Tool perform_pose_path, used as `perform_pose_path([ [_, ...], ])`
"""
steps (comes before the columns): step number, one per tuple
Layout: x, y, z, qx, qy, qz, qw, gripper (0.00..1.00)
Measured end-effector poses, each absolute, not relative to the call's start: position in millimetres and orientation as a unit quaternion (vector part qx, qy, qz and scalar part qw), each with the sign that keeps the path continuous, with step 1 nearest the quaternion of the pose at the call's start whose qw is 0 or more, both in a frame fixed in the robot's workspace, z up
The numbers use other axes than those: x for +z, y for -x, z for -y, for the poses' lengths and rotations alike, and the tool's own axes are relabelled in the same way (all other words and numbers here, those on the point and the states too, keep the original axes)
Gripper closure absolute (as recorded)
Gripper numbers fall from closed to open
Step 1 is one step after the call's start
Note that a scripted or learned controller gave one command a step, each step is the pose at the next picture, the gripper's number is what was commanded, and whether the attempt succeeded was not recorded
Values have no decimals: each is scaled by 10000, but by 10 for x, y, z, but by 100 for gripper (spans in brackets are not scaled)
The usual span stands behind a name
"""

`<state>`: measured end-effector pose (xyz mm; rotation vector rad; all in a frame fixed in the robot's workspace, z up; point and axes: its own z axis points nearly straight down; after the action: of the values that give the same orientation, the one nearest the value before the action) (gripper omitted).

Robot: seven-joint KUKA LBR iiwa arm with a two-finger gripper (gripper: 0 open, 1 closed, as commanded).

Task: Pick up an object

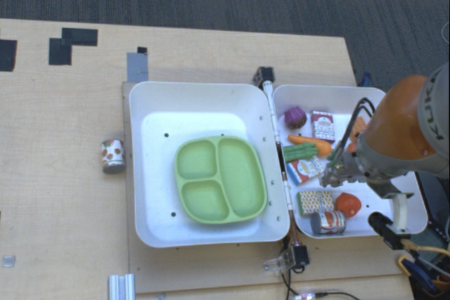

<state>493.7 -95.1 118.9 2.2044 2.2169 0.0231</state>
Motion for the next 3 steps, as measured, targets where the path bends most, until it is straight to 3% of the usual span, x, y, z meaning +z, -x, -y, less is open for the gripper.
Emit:
perform_pose_path([
  [1, 1189, -4937, 951, 73, -7049, -7092, 75, 0],
  [2, 1293, -4951, 943, 88, -7041, -7099, 86, 100],
  [3, 1292, -4951, 943, 88, -7041, -7100, 85, 0],
])
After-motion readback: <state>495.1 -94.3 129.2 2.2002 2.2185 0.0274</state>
